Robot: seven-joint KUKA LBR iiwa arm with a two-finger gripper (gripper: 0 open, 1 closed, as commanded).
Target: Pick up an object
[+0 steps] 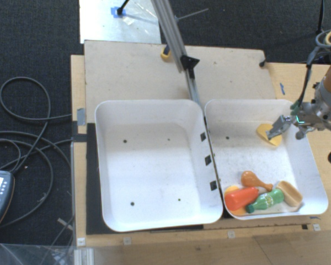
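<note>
Hidden: yellow piece under the red pepper-shaped toy [241, 196] is mostly covered; the arm is cut off at the right edge.
Right white bin [309, 167], near corner: red toy, green plastic bottle [266, 200], orange drumstick-shaped toy [254, 180] and tan bread-shaped toy [289, 192], clustered and touching.
Right bin, far side: flat yellow wedge-shaped toy [268, 134] lying on the floor.
Left white bin [107, 164]: on the wooden table [132, 70], beside the right bin.
Tool [280, 127]: reaching in from the right, tip over the yellow wedge; whether it is clenched cannot be told.

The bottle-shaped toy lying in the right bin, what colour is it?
Green, with a lighter band around its middle: the bottle-shaped toy shows best in the camera view, low in the right bin.
</note>
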